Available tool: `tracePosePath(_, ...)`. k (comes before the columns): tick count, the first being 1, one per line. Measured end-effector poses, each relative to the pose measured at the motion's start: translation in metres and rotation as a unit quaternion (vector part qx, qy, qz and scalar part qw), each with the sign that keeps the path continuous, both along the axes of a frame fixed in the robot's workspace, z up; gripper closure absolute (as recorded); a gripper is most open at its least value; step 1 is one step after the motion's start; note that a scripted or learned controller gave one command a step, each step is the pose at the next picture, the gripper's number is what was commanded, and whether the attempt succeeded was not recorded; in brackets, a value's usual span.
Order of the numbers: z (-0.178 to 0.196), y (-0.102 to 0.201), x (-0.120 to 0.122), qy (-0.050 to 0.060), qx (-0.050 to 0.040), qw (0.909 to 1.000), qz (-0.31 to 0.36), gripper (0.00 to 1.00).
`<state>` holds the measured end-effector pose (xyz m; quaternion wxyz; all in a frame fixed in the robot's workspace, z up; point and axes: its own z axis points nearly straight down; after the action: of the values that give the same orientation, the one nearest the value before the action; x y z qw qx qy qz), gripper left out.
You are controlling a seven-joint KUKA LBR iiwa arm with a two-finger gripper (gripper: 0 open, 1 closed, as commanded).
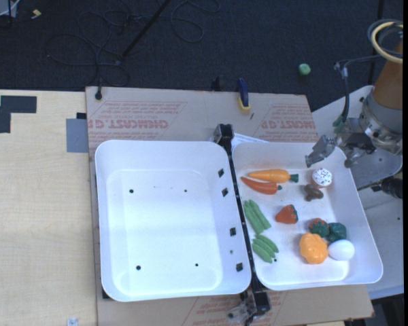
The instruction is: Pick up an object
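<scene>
Dark carpet with loose cables lies behind the bench [34, 202], and cardboard sits under two white bins. Left bin [163, 277] has bare floor w/ a few small dark marks. Right bin [367, 263] carries all the food toys: a carrot [268, 176], a red pepper [260, 186] just below it, two green pea pods [256, 216] near the middle wall, a strawberry [287, 214], an orange fruit [313, 248] touching a white egg [341, 250], a dark green piece [336, 231], a brown lump [313, 193] and a small white speckled ball [321, 177].

End effector [340, 149] hangs over the far right corner of the right bin, fingers spread wide, nothing between them, approx. above the speckled ball.

Risks, as I judge: ball and brown lump are very close, so a closing grip can push one away or catch both. Ball is round and can roll or slip out. Also the bin wall is near, so one finger may hit the rim on the way down.
</scene>
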<state>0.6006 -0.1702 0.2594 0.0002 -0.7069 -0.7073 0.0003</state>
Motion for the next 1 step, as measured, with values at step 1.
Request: tracePosePath(1,-0.18,0.0493,0.0137,0.003,0.0012,1.0,0.001,0.0)
